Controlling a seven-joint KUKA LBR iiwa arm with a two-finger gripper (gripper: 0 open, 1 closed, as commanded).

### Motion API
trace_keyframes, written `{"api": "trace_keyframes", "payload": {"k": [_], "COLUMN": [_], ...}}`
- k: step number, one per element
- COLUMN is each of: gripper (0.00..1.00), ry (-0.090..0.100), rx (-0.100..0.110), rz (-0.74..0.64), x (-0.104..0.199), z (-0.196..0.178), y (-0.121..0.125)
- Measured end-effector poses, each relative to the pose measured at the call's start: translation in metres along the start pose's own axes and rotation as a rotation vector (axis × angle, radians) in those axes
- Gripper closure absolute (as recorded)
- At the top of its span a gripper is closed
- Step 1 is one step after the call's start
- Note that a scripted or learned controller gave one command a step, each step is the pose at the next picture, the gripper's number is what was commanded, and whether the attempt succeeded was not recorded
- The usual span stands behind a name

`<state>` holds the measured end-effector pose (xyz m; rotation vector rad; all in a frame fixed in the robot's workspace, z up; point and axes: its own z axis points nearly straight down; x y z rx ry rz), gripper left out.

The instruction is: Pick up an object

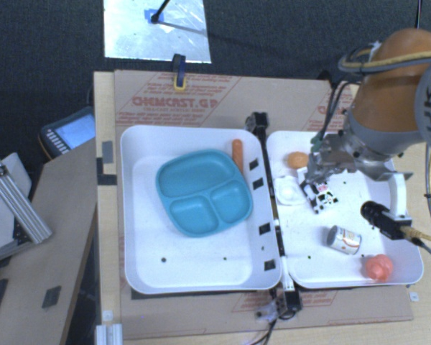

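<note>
One black-and-white toy [325,199] lies just below the gripper [317,180].

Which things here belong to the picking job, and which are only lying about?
Job:
gripper
black-and-white toy under it
orange ball
small can
pink toy
right bin

Lying about:
blue divided plate
carrot stick
left bin

In the right bin, right of centre frame, several small things lie apart. An orange ball [297,159] sits upper left; a white cup [287,191] lies just below it. A black-and-white toy [324,198] is mid-bin. A tin can [343,239] lies on its side lower down, and a pink lump [378,267] rests at lower right.
</note>
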<state>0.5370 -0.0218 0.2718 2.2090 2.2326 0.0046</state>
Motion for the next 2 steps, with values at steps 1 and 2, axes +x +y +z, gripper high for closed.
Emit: {"api": "trace_keyframes", "payload": {"k": [1,2], "gripper": [1.0,1.0], "ry": [0.0,0.0], "rx": [0.0,0.001], "rz": [0.002,0.0], "x": [0.045,0.101], "z": [0.003,0.021], "y": [0.009,0.02]}}
